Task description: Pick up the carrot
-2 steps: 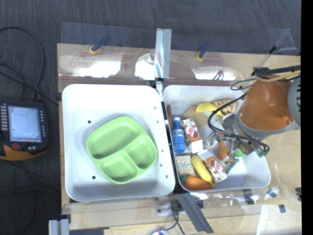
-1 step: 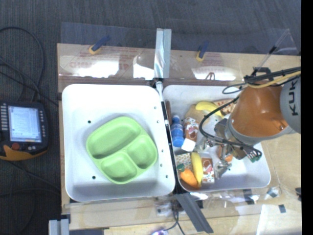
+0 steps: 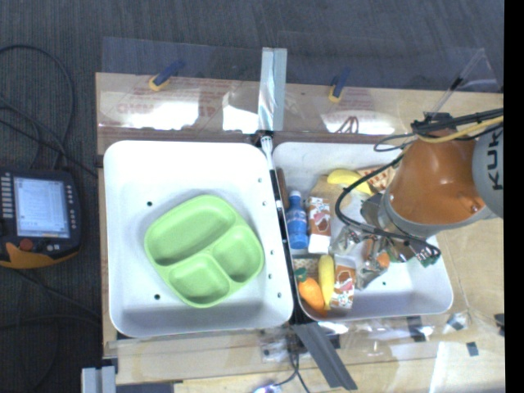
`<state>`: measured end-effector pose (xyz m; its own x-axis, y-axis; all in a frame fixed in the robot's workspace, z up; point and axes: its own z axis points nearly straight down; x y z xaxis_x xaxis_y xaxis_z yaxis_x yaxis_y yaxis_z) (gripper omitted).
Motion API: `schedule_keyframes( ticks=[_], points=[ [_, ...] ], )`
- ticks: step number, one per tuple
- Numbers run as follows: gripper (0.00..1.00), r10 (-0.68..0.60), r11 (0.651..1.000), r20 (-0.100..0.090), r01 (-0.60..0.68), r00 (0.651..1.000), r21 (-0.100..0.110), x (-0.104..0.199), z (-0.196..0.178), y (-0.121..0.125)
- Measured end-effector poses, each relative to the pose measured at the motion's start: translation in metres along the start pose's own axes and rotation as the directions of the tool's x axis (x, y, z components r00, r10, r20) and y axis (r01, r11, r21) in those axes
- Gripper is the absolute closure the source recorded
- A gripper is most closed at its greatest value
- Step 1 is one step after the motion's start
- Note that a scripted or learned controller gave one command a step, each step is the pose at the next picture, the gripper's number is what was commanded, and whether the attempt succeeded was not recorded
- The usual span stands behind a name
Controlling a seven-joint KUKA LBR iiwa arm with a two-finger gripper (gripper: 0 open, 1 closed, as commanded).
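**Mia:** Where is the carrot [image 3: 309,291]?

**Ben:** It is in the right bin [image 3: 426,301], down in the near corner, close to the wall between the two bins; it is small and orange; a yellow banana [image 3: 326,275] stands right beside it, and a little packet [image 3: 344,287] lies on the banana's other side; I think they all slid into that corner, so they are squeezed together.

**Mia:** And the grabber?

**Ben:** The gripper [image 3: 372,256] hangs a bit past the carrot, further into the bin and off to the right; it is low among the toys; I can not tell if it is open or closed, because the big orange part of the arm [image 3: 434,188] is on top of it; nothing orange is in it that I can see, so I think the carrot is not picked up yet.

**Mia:** What is behind the carrot?

**Ben:** A blue bottle [image 3: 297,222] lies along the wall just past it; further back there is a yellow thing [image 3: 344,178] near the far side.

**Mia:** And the other bin?

**Ben:** On the far side of the wall from the carrot sits the left bin [image 3: 131,178], with a green plate [image 3: 205,249] in it; the plate has three little rooms.

**Mia:** Will it be hard?

**Ben:** Maybe; the banana is so close it could get grabbed too.
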<state>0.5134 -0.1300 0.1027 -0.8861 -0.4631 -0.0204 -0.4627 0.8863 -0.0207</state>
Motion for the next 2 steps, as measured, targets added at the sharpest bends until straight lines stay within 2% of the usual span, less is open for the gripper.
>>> schedule_keyframes(
  ticks=[1,2],
  points=[
    [1.00,-0.316,0.949,-0.008,0.315,0.949,-0.024,-0.016,-0.083,0.040],
    [1.00,-0.564,0.826,0.000,0.564,0.826,-0.020,-0.011,-0.251,0.007]
  ],
)
